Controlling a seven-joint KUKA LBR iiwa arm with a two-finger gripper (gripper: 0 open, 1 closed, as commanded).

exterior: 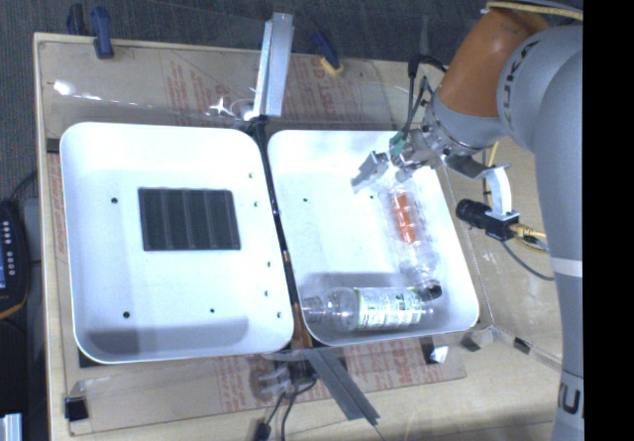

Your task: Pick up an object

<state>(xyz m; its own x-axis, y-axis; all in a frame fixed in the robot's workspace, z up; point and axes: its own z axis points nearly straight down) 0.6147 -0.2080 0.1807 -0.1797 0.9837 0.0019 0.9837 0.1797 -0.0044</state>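
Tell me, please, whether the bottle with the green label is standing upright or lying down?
Lying down: the bottle with the green label rests lengthwise along the right bin's near wall.

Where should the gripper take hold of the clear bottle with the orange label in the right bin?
Probably mid-body, on the orange label, descending from above. The orange-label bottle lies flat, so fingers should straddle its width; its lower end nears the second bottle.
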